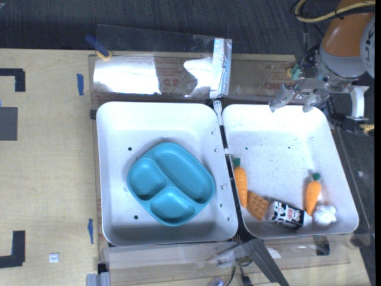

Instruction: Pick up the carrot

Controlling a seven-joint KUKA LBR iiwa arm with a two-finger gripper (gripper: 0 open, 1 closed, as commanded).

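Flanking wooden bench (pixel 41 177), twin bins (pixel 119 130)

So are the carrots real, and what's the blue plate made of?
The carrots look like toys, probably plastic: smooth, evenly orange, with small neat green tops. They could be rubbery; the picture can't settle that. The blue plate looks like moulded plastic too: one solid colour, rounded compartments, a soft satin sheen.
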